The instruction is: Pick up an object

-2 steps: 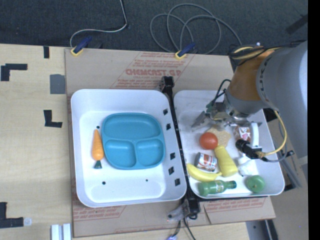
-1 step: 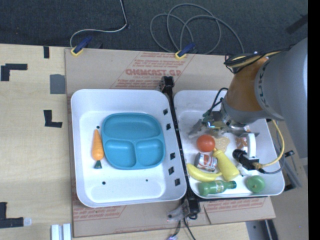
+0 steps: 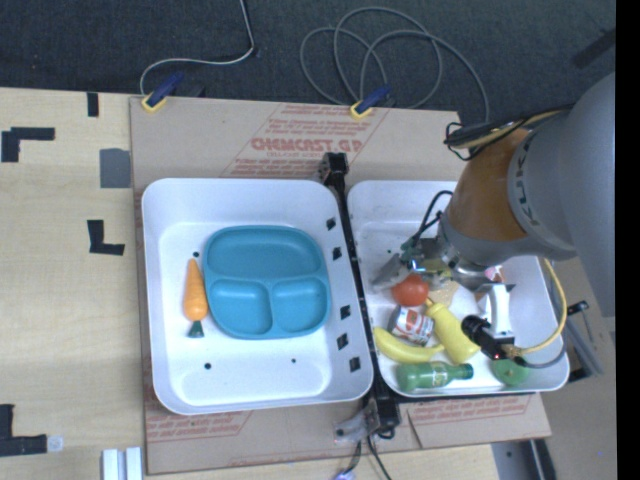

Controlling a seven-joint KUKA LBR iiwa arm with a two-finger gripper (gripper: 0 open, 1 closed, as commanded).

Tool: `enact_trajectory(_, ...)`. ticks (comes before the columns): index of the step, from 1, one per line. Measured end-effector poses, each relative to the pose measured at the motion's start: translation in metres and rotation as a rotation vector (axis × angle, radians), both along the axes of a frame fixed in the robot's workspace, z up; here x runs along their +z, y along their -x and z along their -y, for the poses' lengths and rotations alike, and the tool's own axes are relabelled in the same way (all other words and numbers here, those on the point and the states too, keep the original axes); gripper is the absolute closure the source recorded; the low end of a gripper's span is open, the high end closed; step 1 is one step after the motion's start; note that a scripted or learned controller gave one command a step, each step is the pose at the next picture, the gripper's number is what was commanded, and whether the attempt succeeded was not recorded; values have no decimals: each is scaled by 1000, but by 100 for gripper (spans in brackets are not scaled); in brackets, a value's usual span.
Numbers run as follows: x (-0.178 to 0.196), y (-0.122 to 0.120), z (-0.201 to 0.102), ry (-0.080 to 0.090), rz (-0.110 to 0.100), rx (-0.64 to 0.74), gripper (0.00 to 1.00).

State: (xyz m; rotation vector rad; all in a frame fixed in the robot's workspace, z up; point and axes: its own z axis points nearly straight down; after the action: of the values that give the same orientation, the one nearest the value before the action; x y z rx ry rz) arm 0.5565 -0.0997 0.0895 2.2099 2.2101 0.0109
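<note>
While fingers blur, gripper (image 3: 412, 264) hovers apparently touching tomato (image 3: 409, 291).

Both bins (image 3: 160, 268) showing plain white. Left bin: teal-blue tray (image 3: 266, 280), carrot (image 3: 194, 290) showing orange with a dark tip. Right bin: tomato (image 3: 409, 291) reading red-orange, banana (image 3: 404, 348) yellow, bottle (image 3: 433, 375) green, can (image 3: 411, 322) showing red and white, second yellow item (image 3: 455, 336) beside it, small green piece (image 3: 510, 372) at the corner. Arm (image 3: 560, 183) showing grey with an orange band (image 3: 485, 193). Mat (image 3: 300, 143) showing brown cardboard with red print. Bench (image 3: 60, 298) reading pale wood with black marks. Clips (image 3: 158, 96) blue and yellow.
</note>
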Motion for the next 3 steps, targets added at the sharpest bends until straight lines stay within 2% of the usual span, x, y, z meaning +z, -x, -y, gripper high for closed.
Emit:
enact_trajectory(1, 10, 0, 0, 0, -2, 0, 100)
enact_trajectory(2, 9, 0, 0, -1, -2, 0, 0)
enact_trajectory(3, -1, 58, 19, -2, -3, 1, 0)
